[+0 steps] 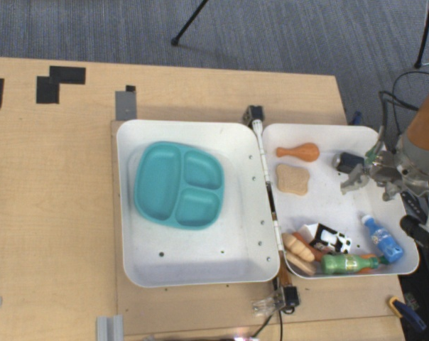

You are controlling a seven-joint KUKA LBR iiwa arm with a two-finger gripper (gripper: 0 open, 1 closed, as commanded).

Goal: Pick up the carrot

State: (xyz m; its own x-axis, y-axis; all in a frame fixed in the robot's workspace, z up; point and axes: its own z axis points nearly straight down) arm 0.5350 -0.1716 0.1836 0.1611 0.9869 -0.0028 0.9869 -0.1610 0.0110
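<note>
Room: grey carpet floor fills the far side, well beyond the claw, with thin dark stand legs crossing it. Light wood bench takes up the rest, with black tape patches at its far left edge, a long way from the claw.

Two white bins sit side by side, touching at a hinged seam. The left bin is well left of the claw. The claw hangs over the right bin, in its right part.

Arm enters from the right edge, orange band showing, wrist low over the right bin's right rim, cables looping around it. Claw points left into the bin, over bare bin floor. Cannot tell whether it is spread or pressed together; nothing visibly gripped.

Teal divided plate lies flat in the left bin, far left of the claw.

Carrot, orange and tapered, lies flat in the right bin, left of the claw and slightly farther back, apart from it, not touched.

- Tan bread slice: left of the claw, just in front of the carrot.
- Green bottle: near side of the claw, lying against the front wall.
- Blue bottle: near-right of the claw.
- Tan rolls: near-left, in the front corner.
- Black-and-white item: near side, between rolls and green bottle; identity unclear.
</note>
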